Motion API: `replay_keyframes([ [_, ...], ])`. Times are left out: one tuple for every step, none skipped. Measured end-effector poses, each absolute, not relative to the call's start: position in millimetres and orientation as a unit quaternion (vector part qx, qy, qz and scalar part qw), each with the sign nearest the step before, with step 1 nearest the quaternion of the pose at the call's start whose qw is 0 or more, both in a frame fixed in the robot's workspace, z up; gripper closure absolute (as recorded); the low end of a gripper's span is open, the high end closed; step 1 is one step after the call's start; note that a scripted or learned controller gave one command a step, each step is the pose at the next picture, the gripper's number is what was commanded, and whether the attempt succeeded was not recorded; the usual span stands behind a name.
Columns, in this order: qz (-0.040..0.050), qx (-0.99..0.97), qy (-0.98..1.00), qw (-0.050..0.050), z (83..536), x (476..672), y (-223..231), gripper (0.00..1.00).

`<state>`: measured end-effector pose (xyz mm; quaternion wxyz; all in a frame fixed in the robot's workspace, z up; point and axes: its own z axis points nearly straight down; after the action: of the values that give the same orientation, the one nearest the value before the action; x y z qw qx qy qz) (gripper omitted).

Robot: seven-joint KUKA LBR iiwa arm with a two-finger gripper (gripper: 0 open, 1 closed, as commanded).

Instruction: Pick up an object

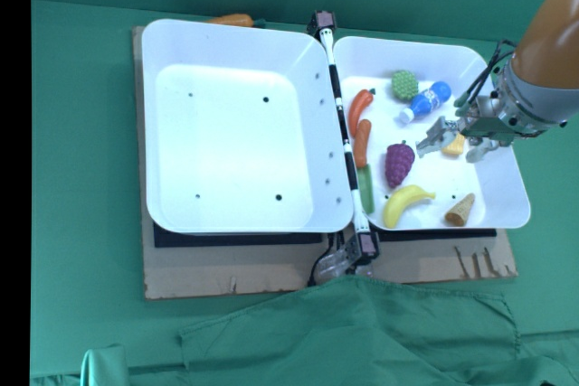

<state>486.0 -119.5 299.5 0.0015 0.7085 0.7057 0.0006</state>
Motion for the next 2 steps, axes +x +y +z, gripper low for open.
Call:
replay_keyframes([
  [-0.0016, 0.709, 0.705, 0.0, 207.8, 522.3, -153.0, 0.0],
  [0.005, 0.709, 0.705, 0.005, 184.2, 499.6, -176.5, 0.0],
])
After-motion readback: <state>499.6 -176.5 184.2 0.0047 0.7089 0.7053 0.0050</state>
